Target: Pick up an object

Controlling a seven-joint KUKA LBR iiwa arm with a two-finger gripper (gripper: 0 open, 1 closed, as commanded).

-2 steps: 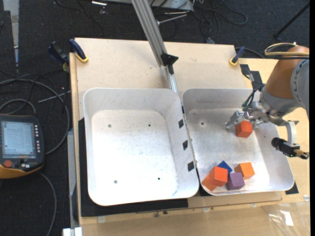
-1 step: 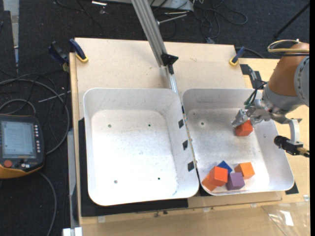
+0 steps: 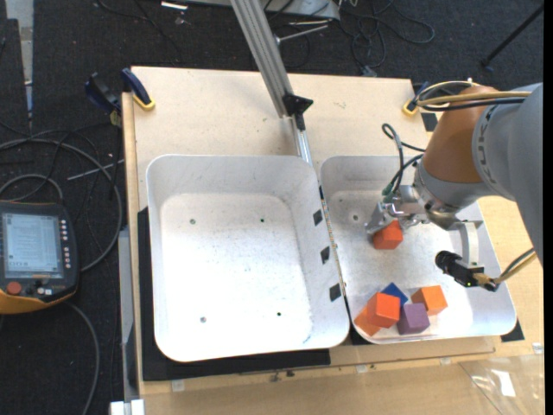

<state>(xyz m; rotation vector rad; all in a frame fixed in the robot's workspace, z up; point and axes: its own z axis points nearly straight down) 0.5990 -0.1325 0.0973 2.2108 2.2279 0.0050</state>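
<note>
A red-orange block (image 3: 388,236) hangs tilted in the right bin (image 3: 350,175), near its middle. My gripper (image 3: 390,226) reaches down from the arm on the right and is shut on this block, with a metal finger showing on each side of its top. At the bin's front edge sits a cluster of other blocks: a large orange block (image 3: 378,312), a blue block (image 3: 394,292) behind it, a purple block (image 3: 415,318) and a small orange block (image 3: 431,298).
The left bin (image 3: 229,258) lies beside the right one, the two rims meeting at a raised ridge. A slanted metal pole (image 3: 268,54) comes down to the bins' back edge. A black cable clip (image 3: 458,268) hangs off the arm over the right bin.
</note>
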